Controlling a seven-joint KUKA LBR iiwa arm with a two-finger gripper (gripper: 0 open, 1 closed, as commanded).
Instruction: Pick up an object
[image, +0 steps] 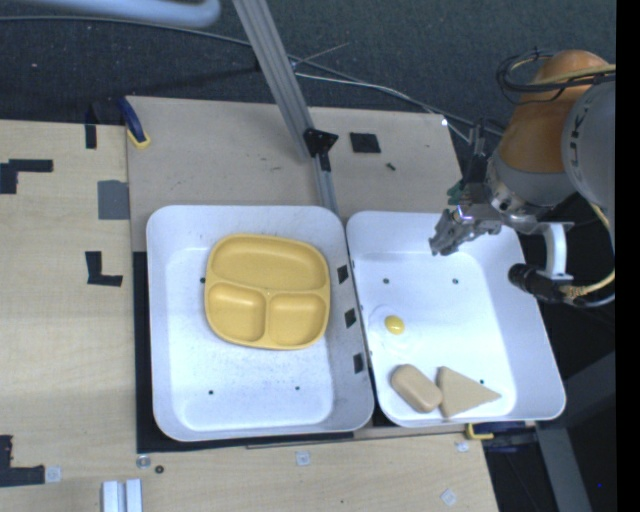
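The right white bin (520, 330) holds a small yellow ball (394, 324) near its left side, a tan rounded block (413, 387) and a tan wedge (463, 392) at its front. My gripper (447, 240) hangs over the bin's back edge, well apart from all three objects. Nothing shows between its fingers.
A yellow divided tray (268, 290) lies in the left white bin (175, 330). A metal pole (285, 80) slants down to the gap between the bins. The arm's orange band and cables (545, 110) stand at the right edge.
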